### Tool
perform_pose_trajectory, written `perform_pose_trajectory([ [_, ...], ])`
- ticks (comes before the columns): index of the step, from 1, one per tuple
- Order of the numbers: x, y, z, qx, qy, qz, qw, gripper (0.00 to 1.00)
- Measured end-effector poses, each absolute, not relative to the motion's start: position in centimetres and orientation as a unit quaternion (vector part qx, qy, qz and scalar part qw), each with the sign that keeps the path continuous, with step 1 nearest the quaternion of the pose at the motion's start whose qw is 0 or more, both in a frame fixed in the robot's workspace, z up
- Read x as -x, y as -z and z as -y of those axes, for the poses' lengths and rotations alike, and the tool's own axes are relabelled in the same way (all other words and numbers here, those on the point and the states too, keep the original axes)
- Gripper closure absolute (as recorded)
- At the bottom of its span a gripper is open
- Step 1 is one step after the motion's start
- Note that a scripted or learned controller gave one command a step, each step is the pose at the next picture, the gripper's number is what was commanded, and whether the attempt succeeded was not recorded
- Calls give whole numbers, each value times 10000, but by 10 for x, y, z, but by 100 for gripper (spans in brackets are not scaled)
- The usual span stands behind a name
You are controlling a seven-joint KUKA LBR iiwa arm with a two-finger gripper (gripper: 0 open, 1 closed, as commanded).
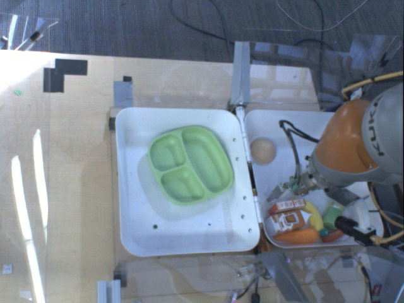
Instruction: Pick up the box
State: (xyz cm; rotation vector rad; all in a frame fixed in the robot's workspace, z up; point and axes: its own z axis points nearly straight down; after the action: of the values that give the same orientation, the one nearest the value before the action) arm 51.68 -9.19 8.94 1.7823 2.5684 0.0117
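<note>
**A:** Where was the box?

**B:** The box [288, 211] lay in the right bin [278, 122], near its front wall, touching a carrot [297, 236] and a banana [314, 216].

**A:** What crowded it?

**B:** The arm [353, 141] hung over that bin; the gripper [298, 183] sat just behind the box, its pincer state impossible to tell. A tan ball [262, 150] rested by the divider.

**A:** Open room?

**B:** The left bin [136, 219] held a green divided plate [190, 164], with bare floor around it.

A robotics lab: a wooden bench [63, 188] with taped markers, loose cables [208, 17], two white bins [126, 169].
</note>
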Motion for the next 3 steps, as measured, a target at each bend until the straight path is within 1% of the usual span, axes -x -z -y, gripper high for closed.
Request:
perform_pose_trajectory([
  [3,-526,-88,90,-5917,-29,-8061,37,0],
])
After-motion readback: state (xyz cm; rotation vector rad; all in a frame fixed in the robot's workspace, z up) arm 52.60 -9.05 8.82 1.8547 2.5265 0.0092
